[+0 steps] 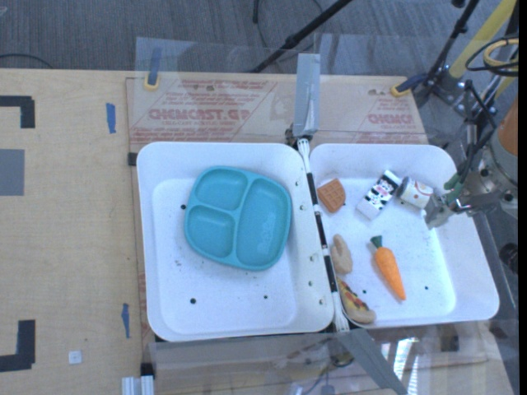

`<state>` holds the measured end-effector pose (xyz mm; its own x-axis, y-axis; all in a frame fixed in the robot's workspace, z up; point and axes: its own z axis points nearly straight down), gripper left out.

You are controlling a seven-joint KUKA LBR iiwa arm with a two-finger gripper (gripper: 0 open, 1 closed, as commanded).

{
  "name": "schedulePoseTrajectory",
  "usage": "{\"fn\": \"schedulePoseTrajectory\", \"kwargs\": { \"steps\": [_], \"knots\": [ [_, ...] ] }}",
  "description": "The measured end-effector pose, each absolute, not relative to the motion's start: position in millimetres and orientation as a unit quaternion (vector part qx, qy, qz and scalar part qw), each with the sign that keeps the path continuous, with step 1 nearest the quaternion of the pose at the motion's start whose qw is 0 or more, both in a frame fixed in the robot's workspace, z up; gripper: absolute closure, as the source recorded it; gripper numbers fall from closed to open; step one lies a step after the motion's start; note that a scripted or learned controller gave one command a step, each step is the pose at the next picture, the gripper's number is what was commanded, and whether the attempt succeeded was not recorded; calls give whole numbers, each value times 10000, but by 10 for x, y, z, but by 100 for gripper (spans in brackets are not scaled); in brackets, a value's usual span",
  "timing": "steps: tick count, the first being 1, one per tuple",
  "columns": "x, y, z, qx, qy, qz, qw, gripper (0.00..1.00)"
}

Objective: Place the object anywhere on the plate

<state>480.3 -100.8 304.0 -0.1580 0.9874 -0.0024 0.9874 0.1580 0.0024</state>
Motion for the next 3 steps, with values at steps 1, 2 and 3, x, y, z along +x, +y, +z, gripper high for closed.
{"fn": "schedulePoseTrajectory", "kwargs": {
  "steps": [1,2,3],
  "knots": [
    [5656,-260,2903,6216,7833,2,13,100],
    [6015,-555,2475,5860,8103,-2,5,100],
    [6090,-897,2292,5667,8239,-3,1,100]
  ]
}}
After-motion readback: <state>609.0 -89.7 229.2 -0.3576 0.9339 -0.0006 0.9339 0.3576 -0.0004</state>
